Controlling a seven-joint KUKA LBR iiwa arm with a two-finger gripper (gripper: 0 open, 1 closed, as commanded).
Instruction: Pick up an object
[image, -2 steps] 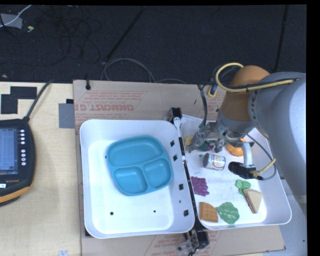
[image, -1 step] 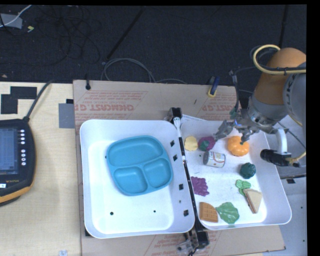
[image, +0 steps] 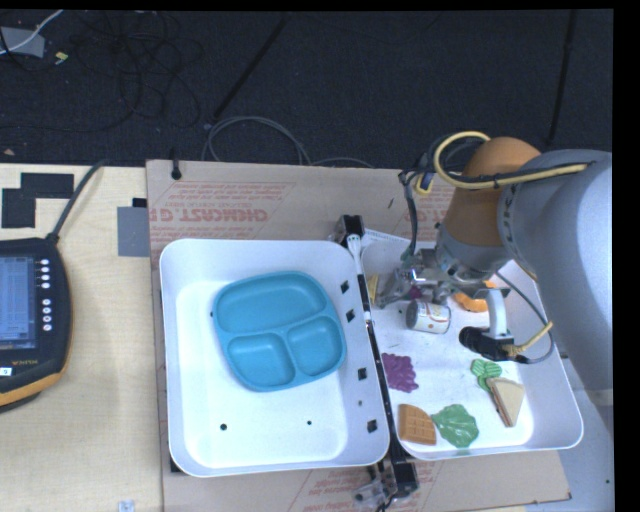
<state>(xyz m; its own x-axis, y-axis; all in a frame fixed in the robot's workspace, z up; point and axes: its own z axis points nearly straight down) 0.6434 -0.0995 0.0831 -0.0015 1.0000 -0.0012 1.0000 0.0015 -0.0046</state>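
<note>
My gripper (image: 427, 312) is low over the back of the right bin (image: 560, 425), with the grey arm and its orange band (image: 500, 160) above it. An orange piece (image: 470, 299) lies just to its right, partly hidden by the wrist. A purple grape toy (image: 400, 372) lies in front of the gripper, a short way off. Along the bin's front lie a brown waffle (image: 417, 424), a green leafy toy (image: 457, 425) and a tan wedge (image: 509, 401) with a green piece (image: 486, 369) beside it.
The left bin (image: 190, 420) holds a blue divided plate (image: 280, 330). A black divider (image: 368, 340) separates the bins. A black part with cables (image: 487, 344) hangs by the wrist. A tablet (image: 25, 310) sits at the far left.
</note>
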